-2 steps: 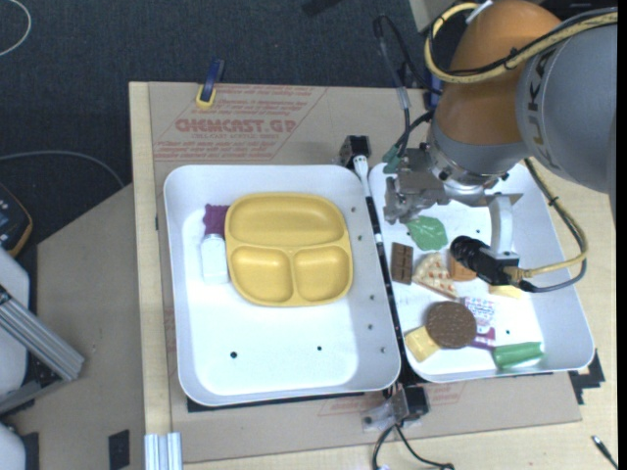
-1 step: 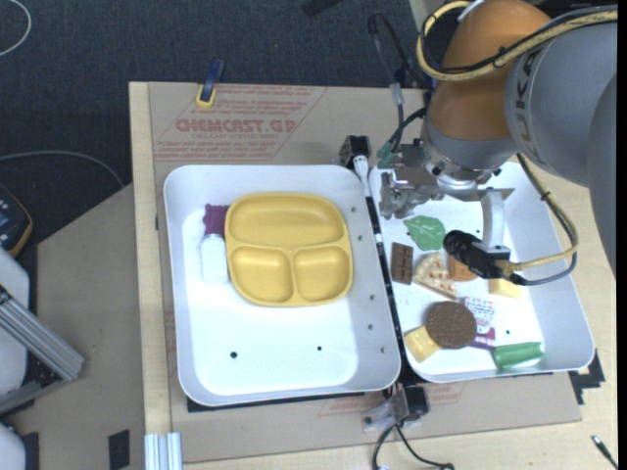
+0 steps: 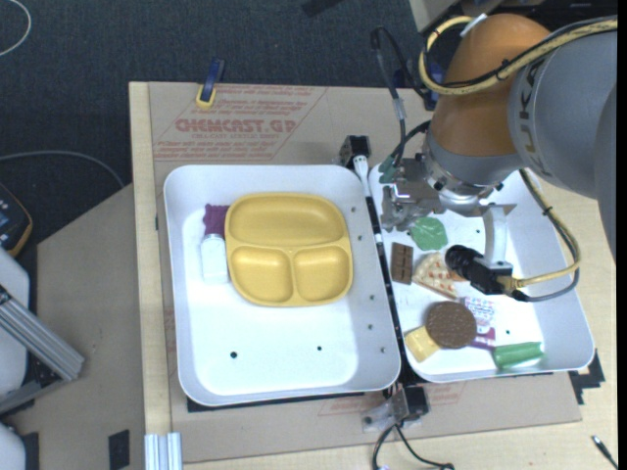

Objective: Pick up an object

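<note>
We look down on two shallow white bins, and the right-hand white bin [image 3: 573, 311] is our landmark. The grey arm with its orange band [image 3: 490, 76] reaches into that bin's upper left part, where its gripper [image 3: 411, 199] hangs above the clutter; we cannot tell how the pincer stands, since the wrist covers it. Just below the gripper, near the bin's left wall, lies a small green rounded piece [image 3: 428, 232], the likeliest thing to pick. We judge it light, stiff plastic, smooth and a little slippery, best pinched across its narrow sides. Lower along the left wall sit a small brown block [image 3: 402, 261], a pale wedge like a pizza slice [image 3: 438, 276], and a round dark-brown disc like a cookie [image 3: 450, 325]; the flat ones look hard to grip from above. A green stick-shaped piece [image 3: 516, 354] lies by the bin's bottom edge. A black cable fitting [image 3: 475, 267] crosses the bin's middle and hides part of the floor. The arm's bulk cuts off the bin's upper right corner.
</note>
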### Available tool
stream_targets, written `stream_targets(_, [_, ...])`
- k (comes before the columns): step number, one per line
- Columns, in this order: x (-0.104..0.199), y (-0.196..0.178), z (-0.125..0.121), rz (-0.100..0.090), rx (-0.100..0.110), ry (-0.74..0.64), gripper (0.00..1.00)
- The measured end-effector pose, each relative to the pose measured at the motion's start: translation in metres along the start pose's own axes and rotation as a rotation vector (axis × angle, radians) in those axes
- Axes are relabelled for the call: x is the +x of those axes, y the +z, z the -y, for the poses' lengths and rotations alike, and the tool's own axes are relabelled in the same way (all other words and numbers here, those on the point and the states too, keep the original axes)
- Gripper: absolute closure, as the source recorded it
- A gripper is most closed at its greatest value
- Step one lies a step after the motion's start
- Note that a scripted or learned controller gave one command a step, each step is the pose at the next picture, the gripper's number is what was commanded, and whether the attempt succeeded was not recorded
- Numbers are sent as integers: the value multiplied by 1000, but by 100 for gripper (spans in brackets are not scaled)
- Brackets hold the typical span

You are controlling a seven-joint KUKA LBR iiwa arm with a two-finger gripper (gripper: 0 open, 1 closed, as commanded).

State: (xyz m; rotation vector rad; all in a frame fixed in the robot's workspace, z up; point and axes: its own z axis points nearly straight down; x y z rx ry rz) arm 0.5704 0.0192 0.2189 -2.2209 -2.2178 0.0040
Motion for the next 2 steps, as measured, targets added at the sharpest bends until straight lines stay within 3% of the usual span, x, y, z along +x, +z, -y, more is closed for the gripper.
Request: stream_targets(2, [-10, -15, -10, 1, -7, 0, 100])
